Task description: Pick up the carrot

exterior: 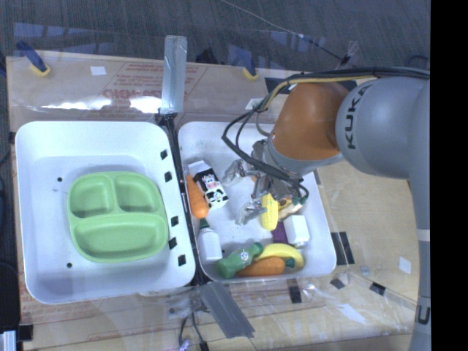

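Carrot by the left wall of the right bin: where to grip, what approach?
Judging by its pose, grip the carrot mid-length, from above. It lies flat, long axis running along the bin wall, so set the fingers across its narrow width. The wall crowds its left side and the small carton its right, so clearance looks tight. The gripper is to its right.

The gripper hangs over the right bin at frame centre. The carrot lies by that bin's left wall. A green plate sits in the left bin.
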### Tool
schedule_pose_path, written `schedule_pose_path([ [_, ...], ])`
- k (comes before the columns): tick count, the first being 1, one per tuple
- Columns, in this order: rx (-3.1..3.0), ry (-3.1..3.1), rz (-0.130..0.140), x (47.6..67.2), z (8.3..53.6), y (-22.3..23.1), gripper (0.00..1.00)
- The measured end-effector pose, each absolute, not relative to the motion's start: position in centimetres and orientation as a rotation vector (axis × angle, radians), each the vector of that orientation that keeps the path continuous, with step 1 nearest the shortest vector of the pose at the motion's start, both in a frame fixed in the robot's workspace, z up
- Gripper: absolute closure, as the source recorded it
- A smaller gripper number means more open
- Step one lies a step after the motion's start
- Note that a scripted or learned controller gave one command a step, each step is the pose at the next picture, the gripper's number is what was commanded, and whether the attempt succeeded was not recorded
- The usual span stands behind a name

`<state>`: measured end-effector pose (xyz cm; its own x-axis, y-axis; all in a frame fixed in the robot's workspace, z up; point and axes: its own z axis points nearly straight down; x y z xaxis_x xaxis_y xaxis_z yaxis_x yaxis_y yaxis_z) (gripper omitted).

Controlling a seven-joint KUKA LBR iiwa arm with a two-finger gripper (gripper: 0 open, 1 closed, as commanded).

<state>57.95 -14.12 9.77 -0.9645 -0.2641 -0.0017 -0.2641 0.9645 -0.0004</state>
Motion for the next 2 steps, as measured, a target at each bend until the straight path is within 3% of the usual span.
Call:
schedule_pose_path([
  [1,-0.073,3.141,0.000,51.5,12.9,-15.9,0.00],
  [2,0.253,3.129,-0.001,59.6,9.3,-20.2,0.00],
])
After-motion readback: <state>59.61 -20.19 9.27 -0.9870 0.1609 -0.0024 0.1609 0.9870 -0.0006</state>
